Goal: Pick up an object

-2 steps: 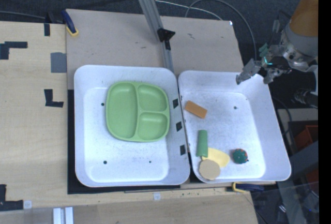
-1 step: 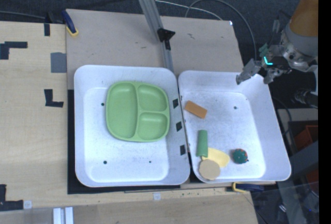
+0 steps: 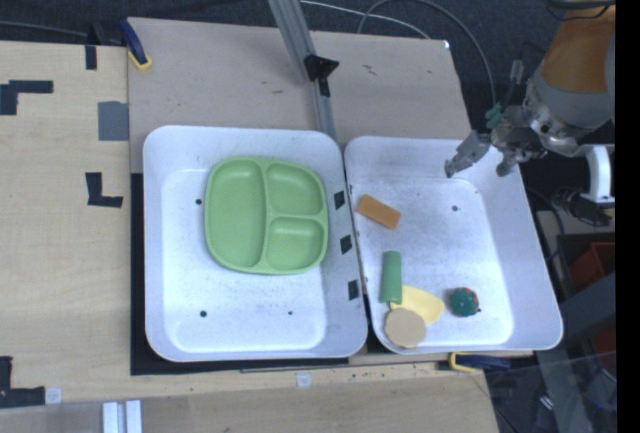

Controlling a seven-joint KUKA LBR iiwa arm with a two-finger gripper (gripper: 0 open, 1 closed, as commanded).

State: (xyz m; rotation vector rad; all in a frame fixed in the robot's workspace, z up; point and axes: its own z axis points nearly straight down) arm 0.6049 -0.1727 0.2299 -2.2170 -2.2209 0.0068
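Note:
The right bin (image 3: 450,241) holds an orange block (image 3: 378,211) near its left wall, an upright-lying green cylinder (image 3: 390,276), a yellow piece (image 3: 423,302), a tan disc (image 3: 405,327) at the front edge, and a small green and red ball (image 3: 462,301). My gripper (image 3: 484,161) hangs over the bin's far right corner with its two fingers spread apart and nothing between them. It is well away from every object, with the orange block the closest, down and to its left.
The left bin (image 3: 170,251) holds a green divided plate (image 3: 267,215). A grey metal pole (image 3: 290,6) slants down from the top to the gap between the bins. Cables (image 3: 420,11) lie behind the right bin.

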